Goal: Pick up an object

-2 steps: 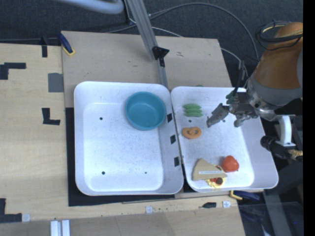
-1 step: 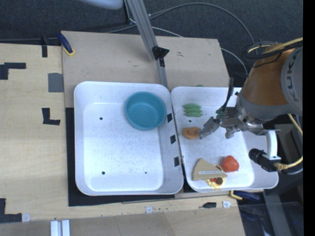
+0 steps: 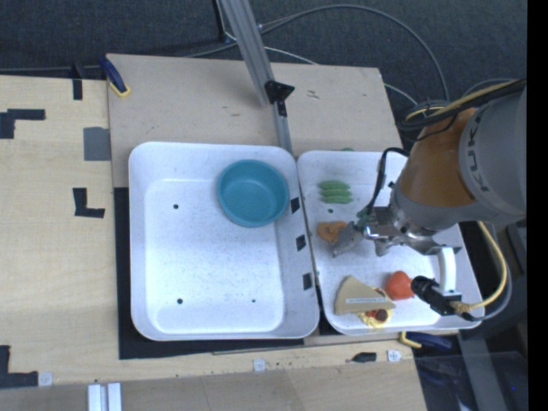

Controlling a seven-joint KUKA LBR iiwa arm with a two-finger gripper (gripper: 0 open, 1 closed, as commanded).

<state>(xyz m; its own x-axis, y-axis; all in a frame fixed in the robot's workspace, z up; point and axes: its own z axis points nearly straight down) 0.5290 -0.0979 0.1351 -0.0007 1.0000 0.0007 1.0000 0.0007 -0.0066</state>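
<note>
Orange object (image 3: 330, 229) touches the claw (image 3: 347, 243); claw's grip state unclear.

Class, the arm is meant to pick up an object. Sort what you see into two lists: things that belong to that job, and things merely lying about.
Part of the job:
gripper
orange-brown piece beside its tip
green item
red ball
tan wedge
right bin

Merely lying about:
blue bowl
left bin
cables

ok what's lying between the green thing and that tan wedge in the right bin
In the camera view, a small orange-brown piece lies between the green item and the tan wedge, with the gripper right beside it.
</note>
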